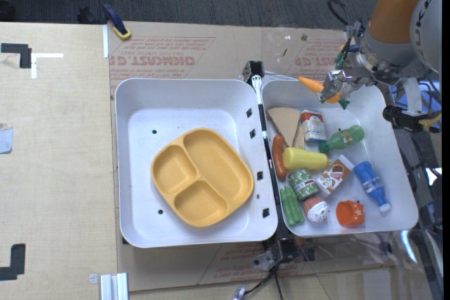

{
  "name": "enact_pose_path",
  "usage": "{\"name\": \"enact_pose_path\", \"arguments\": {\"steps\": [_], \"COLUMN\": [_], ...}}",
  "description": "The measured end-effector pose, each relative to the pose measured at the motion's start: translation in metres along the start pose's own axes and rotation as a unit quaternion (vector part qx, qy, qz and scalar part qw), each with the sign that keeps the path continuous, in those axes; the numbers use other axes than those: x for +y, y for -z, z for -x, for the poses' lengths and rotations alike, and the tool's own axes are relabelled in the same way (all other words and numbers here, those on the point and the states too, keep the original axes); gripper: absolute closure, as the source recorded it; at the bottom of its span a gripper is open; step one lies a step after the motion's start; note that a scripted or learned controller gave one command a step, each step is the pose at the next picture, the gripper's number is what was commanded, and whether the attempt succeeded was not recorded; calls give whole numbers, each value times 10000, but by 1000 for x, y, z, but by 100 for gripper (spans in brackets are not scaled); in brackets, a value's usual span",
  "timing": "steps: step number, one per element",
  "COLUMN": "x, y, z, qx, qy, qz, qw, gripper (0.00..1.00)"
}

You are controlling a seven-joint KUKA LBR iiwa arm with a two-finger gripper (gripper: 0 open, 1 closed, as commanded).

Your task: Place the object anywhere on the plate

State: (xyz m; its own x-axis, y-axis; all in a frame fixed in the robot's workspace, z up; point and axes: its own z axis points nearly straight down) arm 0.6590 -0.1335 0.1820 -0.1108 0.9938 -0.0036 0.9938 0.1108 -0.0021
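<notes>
I'm seeing my gripper [336,89] clamping the orange carrot [310,84], with the yellow plate [202,176] lying well down-left of it.

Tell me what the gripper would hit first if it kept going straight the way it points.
Probably the orange carrot just past the gripper, near the right bin's back edge; depth is unclear.

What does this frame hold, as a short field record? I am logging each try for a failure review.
plate: yellow, three compartments, nothing on it, in the left bin
right bin: toy foods, among them a green bottle, blue bottle, yellow item
gripper: over the right bin's far edge
carrot: orange, by the gripper's fingers; held or not, cannot tell
task state: nothing placed yet
</notes>
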Motion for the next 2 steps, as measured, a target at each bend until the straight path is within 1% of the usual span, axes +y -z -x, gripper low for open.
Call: {"name": "enact_pose_path", "arguments": {"steps": [1,2], "x": [12,-21], "y": [6,30], "z": [-142,-212], "qx": [19,10], "qy": [-1737,-1202], "qz": [-95,-11], "qw": [9847,9927], "gripper": [100,100]}}
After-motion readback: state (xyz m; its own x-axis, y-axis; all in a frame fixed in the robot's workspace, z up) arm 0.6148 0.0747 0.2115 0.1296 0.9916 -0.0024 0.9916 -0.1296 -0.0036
